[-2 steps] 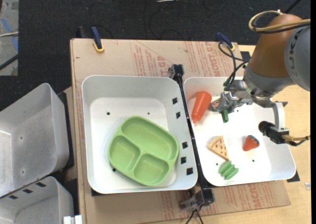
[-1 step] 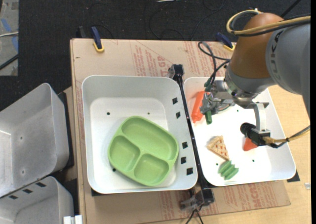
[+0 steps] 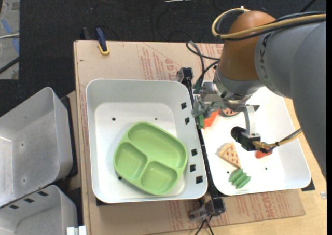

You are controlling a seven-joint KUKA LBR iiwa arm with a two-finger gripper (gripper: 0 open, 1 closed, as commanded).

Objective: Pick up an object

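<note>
A robotics lab: robot arm (image 3: 290, 47), white bins (image 3: 132, 94) on a cardboard-topped bench (image 3: 140, 57), loose cables (image 3: 174, 18) behind.

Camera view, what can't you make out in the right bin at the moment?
1. Far part of the right bin: camera view, hidden beneath the arm.
2. The orange object: camera view, partly covered by the gripper; its full shape, and whether it is gripped, cannot be told.
3. The green object: camera view, too small to identify.
</note>
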